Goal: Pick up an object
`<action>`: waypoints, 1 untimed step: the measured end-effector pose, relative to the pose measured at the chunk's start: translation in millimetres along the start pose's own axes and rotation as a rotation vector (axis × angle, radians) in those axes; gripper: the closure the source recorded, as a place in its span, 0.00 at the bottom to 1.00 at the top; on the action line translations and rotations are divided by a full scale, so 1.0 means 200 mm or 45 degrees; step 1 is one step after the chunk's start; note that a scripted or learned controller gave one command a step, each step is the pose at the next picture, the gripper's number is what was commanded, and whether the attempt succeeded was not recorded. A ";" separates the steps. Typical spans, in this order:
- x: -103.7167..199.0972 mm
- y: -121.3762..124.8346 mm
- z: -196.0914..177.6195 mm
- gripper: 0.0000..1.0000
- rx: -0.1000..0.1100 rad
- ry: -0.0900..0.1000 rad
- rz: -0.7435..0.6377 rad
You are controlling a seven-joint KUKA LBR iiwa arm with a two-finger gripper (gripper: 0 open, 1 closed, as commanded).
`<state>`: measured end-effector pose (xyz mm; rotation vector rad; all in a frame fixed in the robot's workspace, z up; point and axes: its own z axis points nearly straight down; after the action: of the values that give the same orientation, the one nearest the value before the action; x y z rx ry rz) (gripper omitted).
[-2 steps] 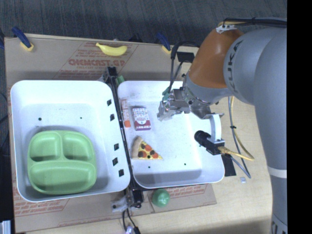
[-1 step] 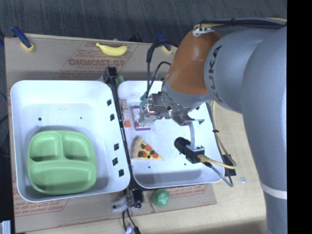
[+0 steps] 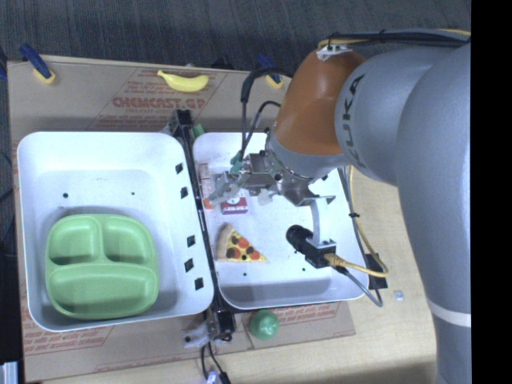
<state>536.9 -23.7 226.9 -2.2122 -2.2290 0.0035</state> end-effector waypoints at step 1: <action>-0.13 0.12 0.18 0.00 0.004 0.000 0.001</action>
<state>560.4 -48.9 191.3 -2.2114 -2.2265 0.0071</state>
